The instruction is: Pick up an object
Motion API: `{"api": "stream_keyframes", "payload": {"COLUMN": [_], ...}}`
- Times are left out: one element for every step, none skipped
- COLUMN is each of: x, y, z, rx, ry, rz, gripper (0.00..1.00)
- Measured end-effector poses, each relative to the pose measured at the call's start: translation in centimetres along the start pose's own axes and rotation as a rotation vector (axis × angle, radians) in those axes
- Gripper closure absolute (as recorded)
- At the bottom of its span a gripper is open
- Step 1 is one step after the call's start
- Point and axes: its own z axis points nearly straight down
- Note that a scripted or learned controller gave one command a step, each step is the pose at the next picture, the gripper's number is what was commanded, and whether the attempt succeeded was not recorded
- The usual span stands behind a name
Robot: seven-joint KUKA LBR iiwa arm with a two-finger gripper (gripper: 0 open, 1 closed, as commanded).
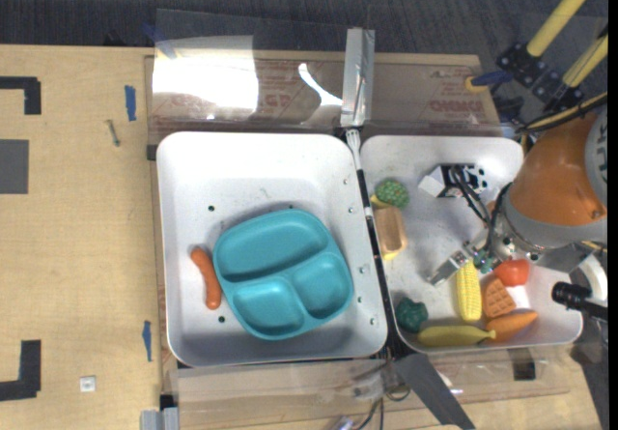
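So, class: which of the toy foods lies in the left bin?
The orange hot dog, resting beside the teal divided plate. The corn, banana and the rest sit in the right bin.

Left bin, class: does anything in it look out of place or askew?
Slightly. The teal divided plate sits turned at an angle to the left bin's walls, not square. An orange hot dog lies loose on the bin floor beside the plate's left edge, not in any compartment.
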Motion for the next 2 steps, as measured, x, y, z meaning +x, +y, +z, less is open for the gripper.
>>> {"api": "stream_keyframes", "payload": {"x": [-0.13,-0.09], "y": [0.16,0.12], "z": [-0.88,-0.79], "rx": [-0.002,0.0], "ry": [-0.003,-0.002], "rz": [-0.002,-0.002], "gripper": [1.0,0.0]}}
